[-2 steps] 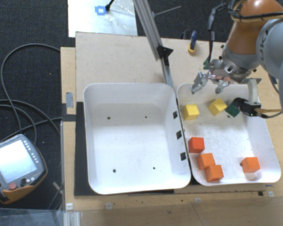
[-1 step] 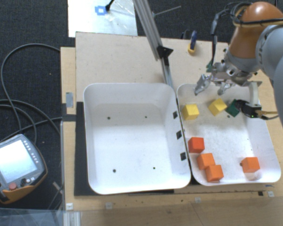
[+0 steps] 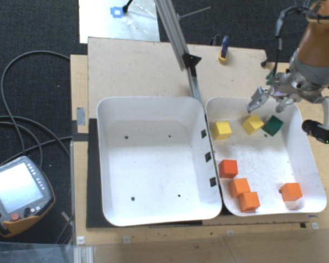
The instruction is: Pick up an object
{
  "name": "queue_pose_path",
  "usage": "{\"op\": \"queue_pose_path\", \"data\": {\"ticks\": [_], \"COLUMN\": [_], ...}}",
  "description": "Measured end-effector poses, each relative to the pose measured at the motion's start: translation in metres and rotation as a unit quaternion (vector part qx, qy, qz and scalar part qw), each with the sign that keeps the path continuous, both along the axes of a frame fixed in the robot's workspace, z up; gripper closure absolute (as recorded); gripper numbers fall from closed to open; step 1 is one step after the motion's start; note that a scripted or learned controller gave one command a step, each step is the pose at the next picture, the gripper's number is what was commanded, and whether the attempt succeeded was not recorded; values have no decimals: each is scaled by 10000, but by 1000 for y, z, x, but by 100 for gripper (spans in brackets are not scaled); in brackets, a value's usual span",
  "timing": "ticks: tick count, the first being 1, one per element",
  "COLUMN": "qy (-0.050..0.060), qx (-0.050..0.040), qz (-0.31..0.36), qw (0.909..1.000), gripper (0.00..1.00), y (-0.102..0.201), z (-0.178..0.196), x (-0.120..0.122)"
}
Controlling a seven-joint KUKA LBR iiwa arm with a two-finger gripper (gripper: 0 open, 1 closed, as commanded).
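The gripper (image 3: 270, 101) hangs over the far end of the right bin (image 3: 312, 163). Its two grey fingers are spread apart, and nothing sits between them. One fingertip (image 3: 256, 104) is just above a yellow block (image 3: 253, 124), but I cannot tell if it touches the block.

That yellow block is a small cube, turned a little on its corner. Just beside it, to the right, is a dark green block (image 3: 273, 126), close under the other finger. A second yellow block (image 3: 222, 130) lies near the bin's left wall.

Nearer the front of the bin are four orange blocks. One (image 3: 227, 168) sits alone. Two more (image 3: 239, 187) (image 3: 249, 201) are touching each other. The last one (image 3: 291, 191) is well apart, by the front right corner.

The arm (image 3: 319, 43) is orange and grey, and the edge of the picture cuts it off. Its wrist hides part of the bin's far rim. A black part by the right rim is hard to make out.

The left bin (image 3: 153, 158) is white with tiny dark dots. A grey pole (image 3: 172, 23) slants across the bench (image 3: 148, 64) behind it.
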State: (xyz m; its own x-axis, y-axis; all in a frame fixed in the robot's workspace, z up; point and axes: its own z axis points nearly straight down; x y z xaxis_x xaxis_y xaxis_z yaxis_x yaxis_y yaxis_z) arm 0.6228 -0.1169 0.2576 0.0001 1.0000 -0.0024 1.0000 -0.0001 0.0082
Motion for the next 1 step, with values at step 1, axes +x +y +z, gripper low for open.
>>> {"op": "queue_pose_path", "data": {"ticks": [1], "qy": [57], "qx": [24], "qz": [23], "qw": [10000], "gripper": [0], "y": [41], "z": [-3], "x": [-82]}}
